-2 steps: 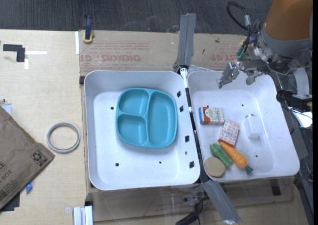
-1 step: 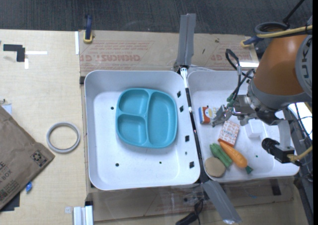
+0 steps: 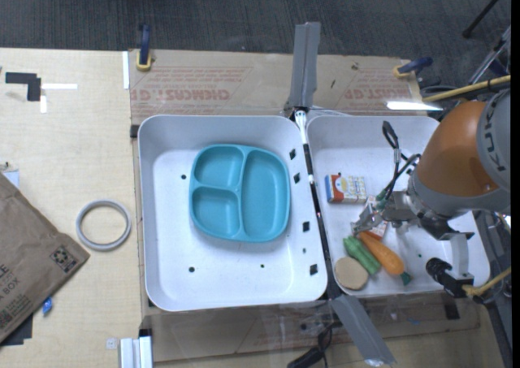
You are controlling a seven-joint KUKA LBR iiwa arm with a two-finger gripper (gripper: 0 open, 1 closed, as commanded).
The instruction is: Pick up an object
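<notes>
The right bin point(image 3: 479, 277) holds a small white, red and blue carton point(image 3: 347, 188), an orange carrot point(image 3: 385, 253), a green vegetable point(image 3: 360, 253) beside it and a round tan disc point(image 3: 352, 274). My gripper point(image 3: 371, 218) hangs low in this bin, just above the top ends of the carrot and the green vegetable and below the carton. Nothing is visibly lifted. The grey arm with its orange band point(image 3: 455, 155) covers the right part of the bin.
A teal divided plate point(image 3: 240, 192) lies in the left bin point(image 3: 162, 277). A grey tape ring point(image 3: 103, 222) and a brown cardboard box point(image 3: 28, 261) rest on the bench to the left. A grey divider point(image 3: 306, 62) stands behind the bins.
</notes>
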